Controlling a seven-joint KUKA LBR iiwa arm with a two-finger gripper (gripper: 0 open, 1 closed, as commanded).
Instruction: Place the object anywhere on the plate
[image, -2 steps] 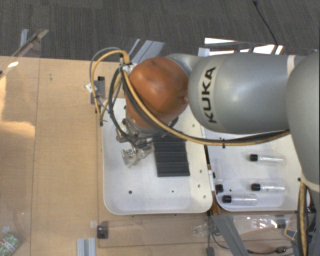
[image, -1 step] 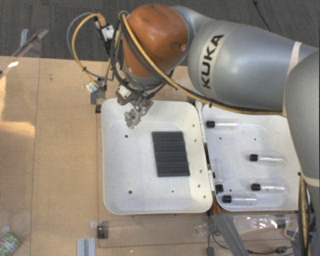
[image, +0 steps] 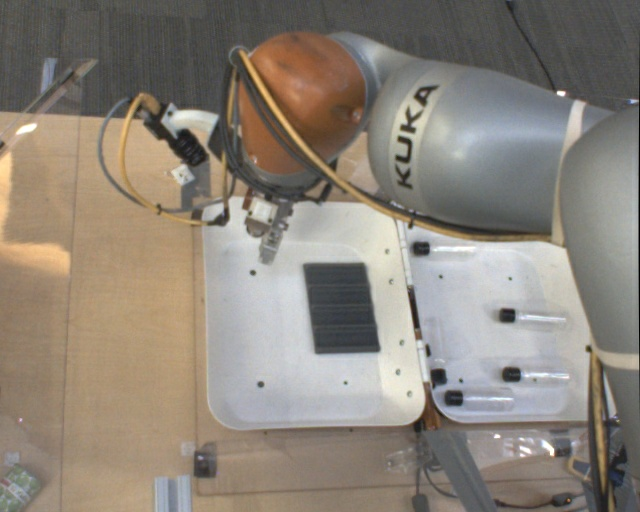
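A dark grey ribbed rectangular plate (image: 341, 307) lies flat in the middle of the left white bin (image: 240, 380). Several clear tubes with black caps lie in the right bin (image: 480, 290): one (image: 533, 318) at mid right, one (image: 538, 376) below it, one (image: 478, 398) near the front edge and one (image: 440, 248) at the back. My gripper (image: 270, 243) hangs under the orange wrist, over the back left part of the left bin, up and to the left of the plate. No tube shows at its tip.
Yellow and black cables (image: 150, 150) loop off the wrist to the left over the wooden bench. The big grey arm (image: 460, 140) covers the back of both bins. A small dark object (image: 205, 462) lies on the bench in front of the left bin.
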